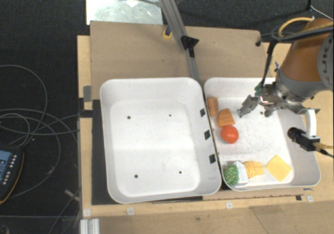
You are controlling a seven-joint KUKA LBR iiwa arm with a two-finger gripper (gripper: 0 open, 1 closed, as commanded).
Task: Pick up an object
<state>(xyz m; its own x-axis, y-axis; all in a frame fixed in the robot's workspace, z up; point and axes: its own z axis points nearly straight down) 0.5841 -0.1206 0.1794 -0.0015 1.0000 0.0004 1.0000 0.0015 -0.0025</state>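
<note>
My gripper [257, 108] hangs over the upper middle of the right bin [302, 175], its two fingers spread apart and open with nothing between them. To its left lie an orange wedge [225, 118] and a tan oblong piece [212, 106] by the bin's left wall. A red tomato [229, 134] sits just below the wedge. Near the bin's front edge are a green pea pod piece [231, 174], a yellow corn cob [254, 168] and a yellow cheese slab [278, 167].
The left bin [112, 139] stands beside the right one, sharing a clipped middle wall. A slanted grey pole [175, 13] crosses the back of the bench. Cables lie on the floor at the left.
</note>
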